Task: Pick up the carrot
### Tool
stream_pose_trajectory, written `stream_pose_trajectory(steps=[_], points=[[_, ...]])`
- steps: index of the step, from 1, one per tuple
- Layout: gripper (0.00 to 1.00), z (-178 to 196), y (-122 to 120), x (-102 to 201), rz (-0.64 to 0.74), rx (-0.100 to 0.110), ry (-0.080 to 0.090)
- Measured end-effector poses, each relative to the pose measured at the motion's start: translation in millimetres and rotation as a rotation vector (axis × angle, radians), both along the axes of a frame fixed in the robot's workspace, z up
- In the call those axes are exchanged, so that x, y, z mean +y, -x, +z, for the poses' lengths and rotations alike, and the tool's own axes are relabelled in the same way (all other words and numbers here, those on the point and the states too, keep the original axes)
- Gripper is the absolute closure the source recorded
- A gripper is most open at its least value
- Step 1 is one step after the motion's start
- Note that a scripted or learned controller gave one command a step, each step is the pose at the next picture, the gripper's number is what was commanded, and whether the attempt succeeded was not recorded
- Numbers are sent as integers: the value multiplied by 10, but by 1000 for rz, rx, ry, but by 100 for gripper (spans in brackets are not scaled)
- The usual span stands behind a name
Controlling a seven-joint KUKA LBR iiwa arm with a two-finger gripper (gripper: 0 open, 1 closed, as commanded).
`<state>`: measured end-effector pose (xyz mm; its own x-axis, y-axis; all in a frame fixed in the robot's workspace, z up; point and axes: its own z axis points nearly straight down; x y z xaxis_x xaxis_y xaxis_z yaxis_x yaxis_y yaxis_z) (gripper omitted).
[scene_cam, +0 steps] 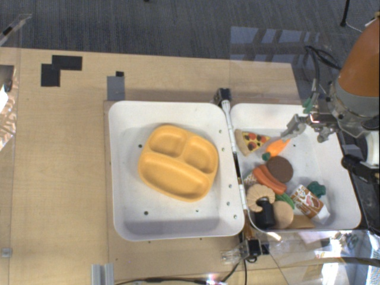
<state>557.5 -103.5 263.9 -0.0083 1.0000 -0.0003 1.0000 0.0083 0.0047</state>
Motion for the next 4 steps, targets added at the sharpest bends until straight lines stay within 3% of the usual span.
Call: stream_pose_trajectory(steps=[1,2,3,4], points=[[0,-1515,-377,-22,49,13,-2],[0,-1767,-660,-365,-94,-3,-1],[100,-1636,-694,-345,-89,-13,-1],[100,-1290,-918,153,-217,-3,-3]])
